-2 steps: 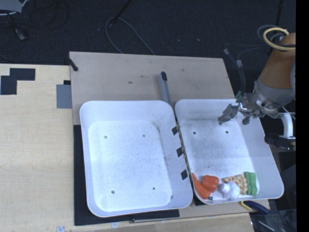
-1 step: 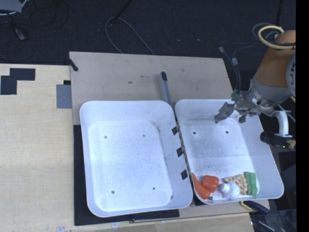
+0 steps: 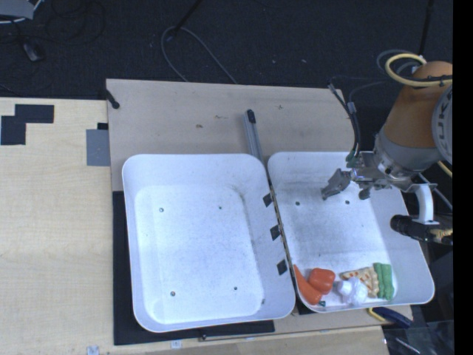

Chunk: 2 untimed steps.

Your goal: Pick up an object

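Gripper hanging over the far part of the right bin, fingers spread, nothing between them. Well apart from the pile: every candidate object heaped along that bin's near rim.

Orange-red pepper-like toy at the left end of the heap, a second orange piece tucked against its left side near the bin's corner. Just right of it a small whitish lump, then a tan patterned piece, then a green leafy-looking item at the right end. All touching or nearly so.

Judged as play food: light, hollow plastic or rubber, smooth and probably slick, not fragile. Orange-red toy the likeliest pick, being the biggest and plumpest, with some bare floor on its far side. Best taken across its rounded middle, fingers closing left and right; likely to squirt out if pinched near an end. Green and tan pieces flatter, hugging the rim, harder to get under. Left bin of no concern.
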Motion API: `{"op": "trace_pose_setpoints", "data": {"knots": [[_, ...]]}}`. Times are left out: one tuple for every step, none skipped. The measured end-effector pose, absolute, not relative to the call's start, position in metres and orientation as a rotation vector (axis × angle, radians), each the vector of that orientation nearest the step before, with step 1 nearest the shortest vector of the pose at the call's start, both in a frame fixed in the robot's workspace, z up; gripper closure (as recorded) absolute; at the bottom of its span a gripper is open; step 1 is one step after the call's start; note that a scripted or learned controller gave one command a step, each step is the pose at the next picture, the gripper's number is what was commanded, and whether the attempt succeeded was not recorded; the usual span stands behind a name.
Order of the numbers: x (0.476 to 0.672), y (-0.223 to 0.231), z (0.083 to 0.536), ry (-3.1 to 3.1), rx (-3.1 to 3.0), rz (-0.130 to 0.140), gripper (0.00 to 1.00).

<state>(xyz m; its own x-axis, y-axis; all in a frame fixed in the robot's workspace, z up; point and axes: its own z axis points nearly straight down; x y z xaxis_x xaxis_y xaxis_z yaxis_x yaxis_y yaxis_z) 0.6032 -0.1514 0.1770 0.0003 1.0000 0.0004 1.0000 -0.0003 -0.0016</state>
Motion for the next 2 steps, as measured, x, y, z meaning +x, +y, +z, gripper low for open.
{"op": "trace_pose_setpoints", "data": {"knots": [[0.629, -0.171, 0.084, -2.164, -2.274, 0.004, 0.00], [0.526, -0.124, 0.089, -2.223, -2.224, -0.004, 0.00]]}}
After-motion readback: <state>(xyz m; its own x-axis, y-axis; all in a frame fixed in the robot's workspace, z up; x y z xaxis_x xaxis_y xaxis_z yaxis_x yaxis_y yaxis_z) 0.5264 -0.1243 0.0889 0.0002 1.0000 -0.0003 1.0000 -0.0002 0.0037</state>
